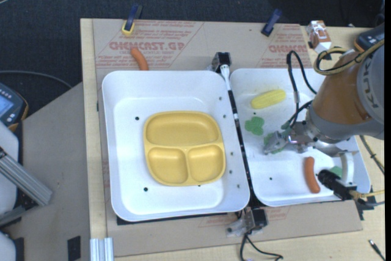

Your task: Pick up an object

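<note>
Pincer [273,143] low in right bin, broccoli [255,126] just beside

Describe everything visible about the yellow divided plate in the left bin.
The yellow divided plate is a rounded-corner tray of matte, plastic-looking material. It has three compartments: one wide one along the far side and two smaller ones side by side along the near side. All three look bare. It lies flat, right side up and slightly skewed, near the middle of the left bin, resting on the bin's white floor. Nothing else touches it.
</note>
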### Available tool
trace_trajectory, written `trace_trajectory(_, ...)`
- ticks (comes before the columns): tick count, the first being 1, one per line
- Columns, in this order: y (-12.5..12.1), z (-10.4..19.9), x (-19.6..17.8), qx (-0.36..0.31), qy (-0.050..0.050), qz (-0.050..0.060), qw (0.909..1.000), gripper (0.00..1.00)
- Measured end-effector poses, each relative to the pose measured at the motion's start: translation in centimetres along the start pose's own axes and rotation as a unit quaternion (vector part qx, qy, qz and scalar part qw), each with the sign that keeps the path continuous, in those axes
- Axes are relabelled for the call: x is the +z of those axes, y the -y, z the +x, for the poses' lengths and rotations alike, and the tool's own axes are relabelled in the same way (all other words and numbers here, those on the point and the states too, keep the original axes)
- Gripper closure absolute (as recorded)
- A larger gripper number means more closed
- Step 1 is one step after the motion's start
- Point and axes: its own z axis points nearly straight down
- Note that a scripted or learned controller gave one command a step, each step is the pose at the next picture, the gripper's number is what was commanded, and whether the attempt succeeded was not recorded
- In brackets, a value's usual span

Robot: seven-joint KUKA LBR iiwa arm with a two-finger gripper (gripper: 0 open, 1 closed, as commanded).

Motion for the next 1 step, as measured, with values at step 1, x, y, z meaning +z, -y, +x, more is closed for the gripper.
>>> trace_trajectory(1, -0.08, -0.04, -1.20, 0.001, 0.001, -0.003, 1.0000, 1.00)
